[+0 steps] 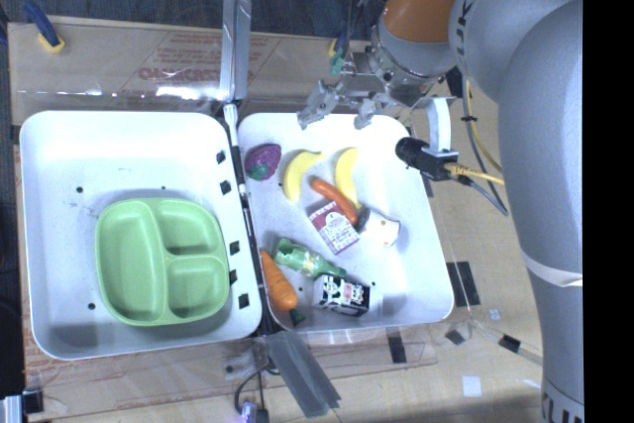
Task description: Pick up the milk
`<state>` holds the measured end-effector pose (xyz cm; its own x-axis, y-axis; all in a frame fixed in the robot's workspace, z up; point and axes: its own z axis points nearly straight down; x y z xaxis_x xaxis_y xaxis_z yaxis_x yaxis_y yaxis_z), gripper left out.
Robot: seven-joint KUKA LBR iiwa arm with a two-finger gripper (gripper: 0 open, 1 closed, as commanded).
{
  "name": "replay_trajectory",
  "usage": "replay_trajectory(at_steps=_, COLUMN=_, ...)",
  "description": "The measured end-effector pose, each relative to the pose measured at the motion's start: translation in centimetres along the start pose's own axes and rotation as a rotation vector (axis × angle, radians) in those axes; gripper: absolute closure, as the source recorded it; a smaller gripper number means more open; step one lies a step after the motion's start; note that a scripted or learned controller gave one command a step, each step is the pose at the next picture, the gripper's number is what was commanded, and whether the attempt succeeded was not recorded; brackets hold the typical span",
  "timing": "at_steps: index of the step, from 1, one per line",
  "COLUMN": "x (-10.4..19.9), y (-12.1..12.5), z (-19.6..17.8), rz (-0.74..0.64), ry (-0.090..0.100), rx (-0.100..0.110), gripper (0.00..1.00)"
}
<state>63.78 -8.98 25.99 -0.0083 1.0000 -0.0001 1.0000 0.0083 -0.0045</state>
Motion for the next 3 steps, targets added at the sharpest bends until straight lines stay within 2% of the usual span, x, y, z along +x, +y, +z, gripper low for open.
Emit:
replay_trajectory(at_steps=1, x=-2.9, y=-8.0, z=5.7, rz=-0.367, ry=0.0, rx=-0.001, gripper=0.0)
replay_trajectory(at_steps=2, x=-1.3, y=-13.7, z=15.3, rz=-0.243, ry=0.001, rx=0.001, gripper=0.0)
replay_trajectory(at_steps=3, x=-5.5, y=-5.6, z=5.7, rz=-0.359, ry=-0.001, rx=-0.005, gripper=0.0)
